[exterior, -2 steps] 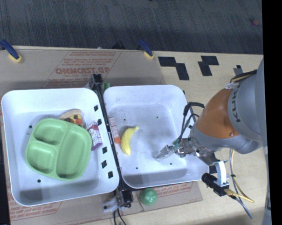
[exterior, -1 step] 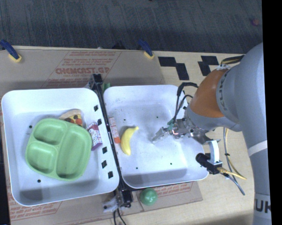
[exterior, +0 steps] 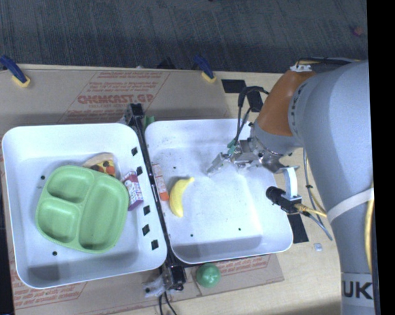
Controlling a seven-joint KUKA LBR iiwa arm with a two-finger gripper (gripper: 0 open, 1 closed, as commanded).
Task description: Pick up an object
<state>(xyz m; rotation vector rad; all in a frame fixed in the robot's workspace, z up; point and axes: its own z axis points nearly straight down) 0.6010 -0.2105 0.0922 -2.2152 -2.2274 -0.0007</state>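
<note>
The gripper (exterior: 219, 164) hung over the right bin (exterior: 253, 239), just right of a banana (exterior: 178, 195) near its left edge.

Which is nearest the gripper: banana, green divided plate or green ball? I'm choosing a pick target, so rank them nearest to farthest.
From the gripper:
1. Banana, right bin, just left of it.
2. Green ball, outside the bins on the front cardboard.
3. Green divided plate, left bin.
</note>
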